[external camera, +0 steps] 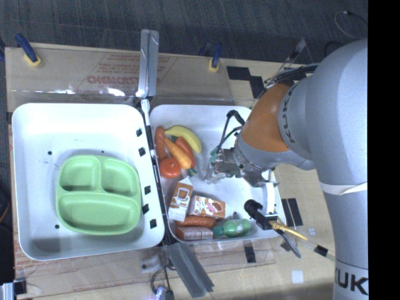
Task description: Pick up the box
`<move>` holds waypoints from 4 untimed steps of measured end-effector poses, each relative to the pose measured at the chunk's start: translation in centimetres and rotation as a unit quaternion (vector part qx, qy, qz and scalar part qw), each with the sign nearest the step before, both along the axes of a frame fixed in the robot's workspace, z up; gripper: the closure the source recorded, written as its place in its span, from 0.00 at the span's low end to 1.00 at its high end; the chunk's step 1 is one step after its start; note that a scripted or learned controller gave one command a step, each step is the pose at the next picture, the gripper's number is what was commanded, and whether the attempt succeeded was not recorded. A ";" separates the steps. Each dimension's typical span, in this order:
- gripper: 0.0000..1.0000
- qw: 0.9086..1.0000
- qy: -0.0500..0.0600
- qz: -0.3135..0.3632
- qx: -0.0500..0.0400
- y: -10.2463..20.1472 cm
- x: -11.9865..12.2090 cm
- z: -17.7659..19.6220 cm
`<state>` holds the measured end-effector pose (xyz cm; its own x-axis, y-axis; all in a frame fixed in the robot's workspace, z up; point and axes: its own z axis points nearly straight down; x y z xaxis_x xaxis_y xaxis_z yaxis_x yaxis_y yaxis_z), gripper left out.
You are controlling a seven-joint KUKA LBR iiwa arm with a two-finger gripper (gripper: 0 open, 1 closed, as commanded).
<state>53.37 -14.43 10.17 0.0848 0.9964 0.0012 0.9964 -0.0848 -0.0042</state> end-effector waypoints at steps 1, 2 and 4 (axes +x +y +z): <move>0.00 1.000 0.000 0.000 0.000 0.0 0.0 0.0; 0.00 1.000 -0.001 0.001 0.000 -2.8 6.0 -1.0; 0.00 0.998 0.002 -0.063 0.000 2.8 2.6 -1.1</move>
